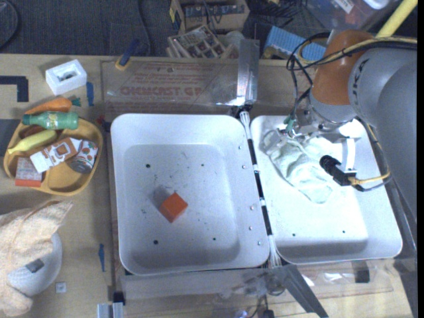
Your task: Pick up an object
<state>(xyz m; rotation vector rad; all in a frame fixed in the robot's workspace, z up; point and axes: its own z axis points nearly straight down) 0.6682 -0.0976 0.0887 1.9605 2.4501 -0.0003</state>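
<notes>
Left bin [132, 138]: an orange cube [175, 207] lies alone left of centre, well clear of all four walls. Right bin [371, 237]: a crumpled white cloth [298, 167] lies in the far-left part, near the dividing wall; the near half is bare. End effector [296, 130] is down at the cloth's far edge, well apart from the cube; its grip state cannot be told. The arm [377, 78] enters over the far-right corner.

Jaws' stance hidden under wrist [311, 121]

A light wooden bench [79, 68] stands against dark carpeted floor [73, 12], with cluttered crates [202, 18] behind.
</notes>
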